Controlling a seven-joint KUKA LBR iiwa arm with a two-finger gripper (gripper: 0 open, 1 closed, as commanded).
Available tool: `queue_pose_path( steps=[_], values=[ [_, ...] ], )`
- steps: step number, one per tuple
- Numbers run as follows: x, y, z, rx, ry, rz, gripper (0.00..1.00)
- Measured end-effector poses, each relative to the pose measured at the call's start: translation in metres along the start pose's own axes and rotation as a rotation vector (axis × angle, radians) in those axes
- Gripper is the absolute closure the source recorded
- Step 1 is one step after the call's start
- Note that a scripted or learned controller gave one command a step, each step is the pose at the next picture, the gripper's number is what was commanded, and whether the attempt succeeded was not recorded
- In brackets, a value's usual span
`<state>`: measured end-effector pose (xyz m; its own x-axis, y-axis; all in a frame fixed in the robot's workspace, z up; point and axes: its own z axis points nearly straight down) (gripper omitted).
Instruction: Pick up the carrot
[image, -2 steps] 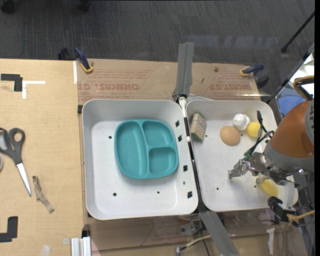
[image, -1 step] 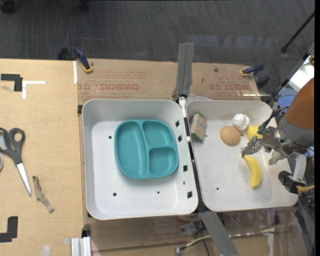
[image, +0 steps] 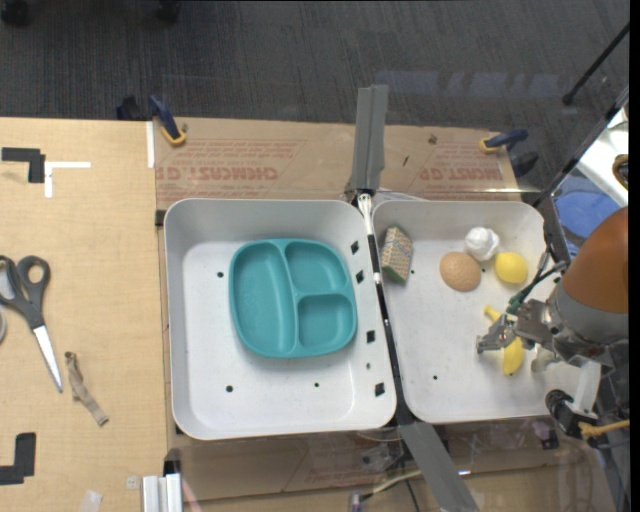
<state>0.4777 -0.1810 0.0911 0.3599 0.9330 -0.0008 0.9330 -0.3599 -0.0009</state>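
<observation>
The desk (image: 90, 230) carries two white bins side by side. The left bin (image: 190, 300) holds a teal plate (image: 293, 297) with three compartments, lying flat near the bin's middle.

The right bin (image: 440, 390) holds the small things. A patterned packet (image: 396, 253) leans at its left wall, just beside the divider between the bins. To its right lies a brown egg (image: 460, 271), then a white lump (image: 482, 241) a little farther back, and a lemon (image: 511, 267) just beside both.

The arm (image: 600, 275) reaches in from the right, with its orange band over the bin's right wall. The pincer (image: 505, 337) sits low over the right part of that bin, in front of the lemon. Whether it is released or clenched cannot be told, as its metal parts and cables blur together.

The carrot (image: 491, 314) seems to be the short orange-yellow stub right at the pincer's left edge, touching or nearly touching it, though it is too small to be sure. A yellow piece (image: 512, 360) shows just below the pincer, partly hidden by it. Nothing can be seen gripped.

On the bare desk to the left of the bins lie scissors (image: 30, 300), blades pointing toward the near edge, with a small strap (image: 85, 390) close by.
</observation>
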Motion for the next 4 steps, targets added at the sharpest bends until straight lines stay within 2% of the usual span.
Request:
queue_pose_path(
  steps=[1, 2, 3, 4],
  values=[
    [0.044, 0.039, 0.000, 0.001, -0.001, 0.011, 0.00],
    [0.055, 0.105, -0.036, 0.000, -0.002, 0.148, 0.00],
    [0.085, 0.096, 0.000, 0.002, -0.002, 0.132, 0.00],
    [0.089, 0.107, -0.001, 0.000, -0.001, 0.300, 0.00]
  ],
)
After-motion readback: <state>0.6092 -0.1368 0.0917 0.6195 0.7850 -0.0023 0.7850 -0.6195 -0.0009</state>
